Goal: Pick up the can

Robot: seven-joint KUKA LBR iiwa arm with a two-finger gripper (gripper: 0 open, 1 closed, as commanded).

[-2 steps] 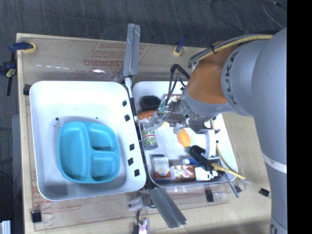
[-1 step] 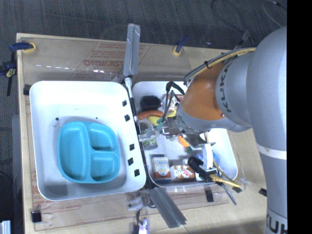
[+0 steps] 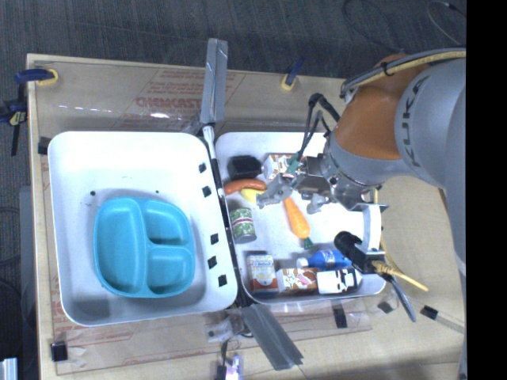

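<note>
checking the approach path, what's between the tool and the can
In the camera view, the tool hangs up-right of the can; only bare white bin floor separates them. The carrot lies just right.

Clutter is crowding the right bin (image 3: 238, 146): the can (image 3: 243, 224) is standing against the divider wall, hemmed by a hot dog (image 3: 244, 187) above and a carton (image 3: 262, 271) below. The carrot (image 3: 297, 218) is lying just beside, leaving bare floor between. The blue tray (image 3: 145, 246) is occupying the left bin (image 3: 71, 157), open floor showing around it.
</note>
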